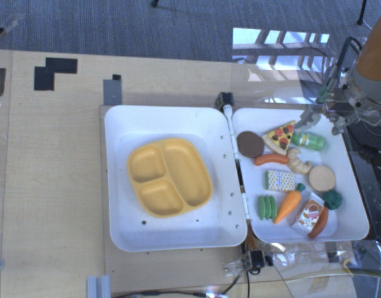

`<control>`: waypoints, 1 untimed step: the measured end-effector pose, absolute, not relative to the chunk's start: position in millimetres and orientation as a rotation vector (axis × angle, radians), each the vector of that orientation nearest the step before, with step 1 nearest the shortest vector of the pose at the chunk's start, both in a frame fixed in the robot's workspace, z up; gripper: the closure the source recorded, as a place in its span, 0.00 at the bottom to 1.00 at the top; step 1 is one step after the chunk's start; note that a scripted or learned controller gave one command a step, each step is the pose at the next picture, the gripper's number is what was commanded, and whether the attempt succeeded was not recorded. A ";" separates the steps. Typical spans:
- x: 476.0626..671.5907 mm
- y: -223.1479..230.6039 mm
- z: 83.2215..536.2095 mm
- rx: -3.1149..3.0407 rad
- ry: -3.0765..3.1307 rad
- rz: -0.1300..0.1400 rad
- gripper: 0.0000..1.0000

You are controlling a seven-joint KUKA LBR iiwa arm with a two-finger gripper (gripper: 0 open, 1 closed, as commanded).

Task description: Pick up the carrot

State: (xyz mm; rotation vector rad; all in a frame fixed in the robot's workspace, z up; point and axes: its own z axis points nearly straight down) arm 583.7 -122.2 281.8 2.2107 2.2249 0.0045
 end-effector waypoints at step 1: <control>534.4 -164.4 127.2 2.063 2.375 -0.007 0.00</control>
